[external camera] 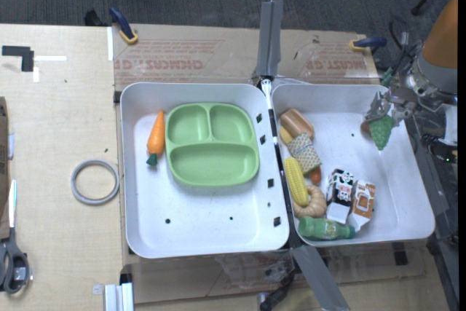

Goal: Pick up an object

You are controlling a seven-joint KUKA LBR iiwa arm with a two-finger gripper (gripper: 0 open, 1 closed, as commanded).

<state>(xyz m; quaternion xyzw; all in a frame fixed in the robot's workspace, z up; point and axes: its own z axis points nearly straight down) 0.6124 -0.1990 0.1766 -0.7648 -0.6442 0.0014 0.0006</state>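
My gripper [380, 115] hangs over the far right part of the right bin [415, 178], below the orange band of the arm. A small green toy [381, 132] with a leafy, pointed shape sticks out from between its fingers, and the gripper is shut on it. The toy appears to hang just above the bin floor. The right bin also holds a hot dog bun [295, 123], a patterned wrapped piece [305, 154], a yellow corn cob [295, 180], a croissant [314, 203], a cow-print carton [339, 189], an orange carton [363, 200] and a green bottle [325, 230].
The left bin [129, 193] holds a green divided plate [212, 145] and an orange carrot [155, 135] by its left wall. On the bench to the left lie a tape ring [95, 180] and scissors [12, 262]. A grey bar [270, 40] rises between the bins.
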